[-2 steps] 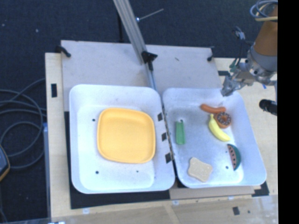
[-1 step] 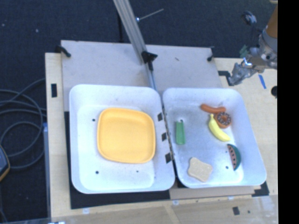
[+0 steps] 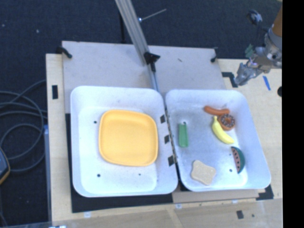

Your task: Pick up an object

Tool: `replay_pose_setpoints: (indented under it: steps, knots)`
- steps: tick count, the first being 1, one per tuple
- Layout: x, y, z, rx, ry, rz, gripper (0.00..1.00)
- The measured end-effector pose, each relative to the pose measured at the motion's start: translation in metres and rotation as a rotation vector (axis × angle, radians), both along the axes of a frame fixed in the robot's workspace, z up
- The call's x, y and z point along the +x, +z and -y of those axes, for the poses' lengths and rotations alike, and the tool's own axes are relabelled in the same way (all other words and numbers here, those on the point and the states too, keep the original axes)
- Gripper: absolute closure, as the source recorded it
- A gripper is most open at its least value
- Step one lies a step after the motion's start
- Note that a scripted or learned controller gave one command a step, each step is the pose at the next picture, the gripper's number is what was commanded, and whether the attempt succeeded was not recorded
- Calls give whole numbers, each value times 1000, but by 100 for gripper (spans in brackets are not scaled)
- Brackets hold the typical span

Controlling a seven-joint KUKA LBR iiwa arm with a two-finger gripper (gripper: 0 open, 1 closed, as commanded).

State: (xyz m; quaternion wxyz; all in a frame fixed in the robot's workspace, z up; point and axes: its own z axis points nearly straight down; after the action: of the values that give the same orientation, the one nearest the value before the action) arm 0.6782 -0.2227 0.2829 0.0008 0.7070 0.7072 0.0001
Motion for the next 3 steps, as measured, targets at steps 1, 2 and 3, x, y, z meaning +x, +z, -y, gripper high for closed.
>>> replay_pose_setpoints:
  steps: [1,2,3]
  knots:
    - [-6,-7,-61,1,3,0,100]
    - [-14,-22,-112,1,3,-1,100]
    - [-17,-15,-164,2,3,1,100]
